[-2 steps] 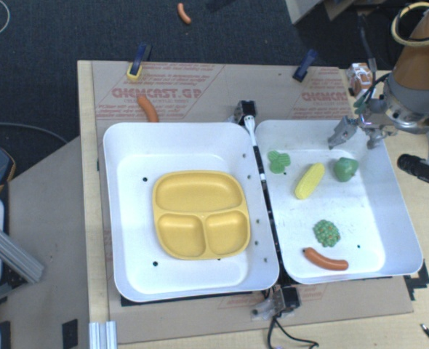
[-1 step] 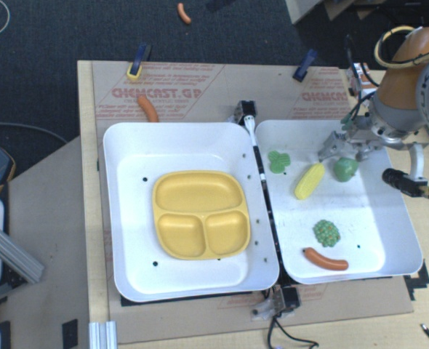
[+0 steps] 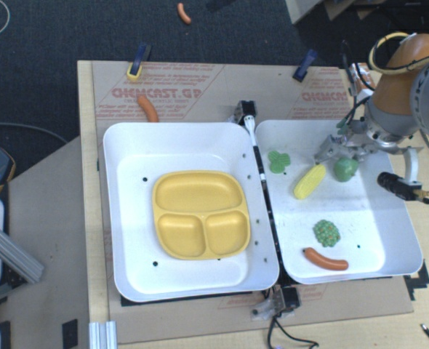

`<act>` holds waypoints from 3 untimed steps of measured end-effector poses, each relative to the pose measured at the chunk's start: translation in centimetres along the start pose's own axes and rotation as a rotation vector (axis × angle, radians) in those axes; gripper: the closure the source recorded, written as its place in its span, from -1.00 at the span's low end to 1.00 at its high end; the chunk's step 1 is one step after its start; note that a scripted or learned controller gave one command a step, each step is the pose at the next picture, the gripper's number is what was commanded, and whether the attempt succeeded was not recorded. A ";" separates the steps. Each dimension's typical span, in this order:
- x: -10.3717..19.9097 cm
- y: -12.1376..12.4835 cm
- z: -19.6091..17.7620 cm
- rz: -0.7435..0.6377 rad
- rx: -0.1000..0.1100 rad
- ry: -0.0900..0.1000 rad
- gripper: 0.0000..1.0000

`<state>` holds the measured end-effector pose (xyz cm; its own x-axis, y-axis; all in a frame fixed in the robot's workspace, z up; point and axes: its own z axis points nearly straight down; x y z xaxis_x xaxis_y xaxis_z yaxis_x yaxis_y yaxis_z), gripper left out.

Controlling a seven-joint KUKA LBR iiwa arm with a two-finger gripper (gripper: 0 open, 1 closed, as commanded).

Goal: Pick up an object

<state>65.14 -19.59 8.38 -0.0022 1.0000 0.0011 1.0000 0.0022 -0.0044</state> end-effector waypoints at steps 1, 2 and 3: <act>0.0 0.1 -1.3 -0.001 -0.005 -0.002 1.00; -0.3 0.9 -6.0 0.001 -0.012 -0.004 1.00; -0.3 0.0 -11.3 0.003 -0.012 -0.004 1.00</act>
